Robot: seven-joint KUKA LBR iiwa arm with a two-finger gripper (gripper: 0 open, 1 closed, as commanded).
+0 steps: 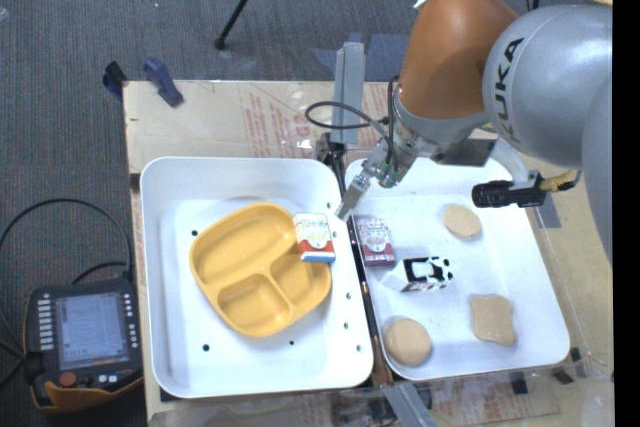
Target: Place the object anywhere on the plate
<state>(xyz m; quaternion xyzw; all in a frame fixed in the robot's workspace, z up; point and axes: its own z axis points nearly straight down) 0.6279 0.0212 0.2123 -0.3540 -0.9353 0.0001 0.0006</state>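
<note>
In the left bin (pixel 160 315) the yellow plate (pixel 245 280) carries a small carton (pixel 314 237) on its right rim. My hand (pixel 372 177) hangs over the seam between the bins, fingers spread with nothing between them. The right bin (pixel 535 265) holds a maroon box (pixel 375 241).
</note>
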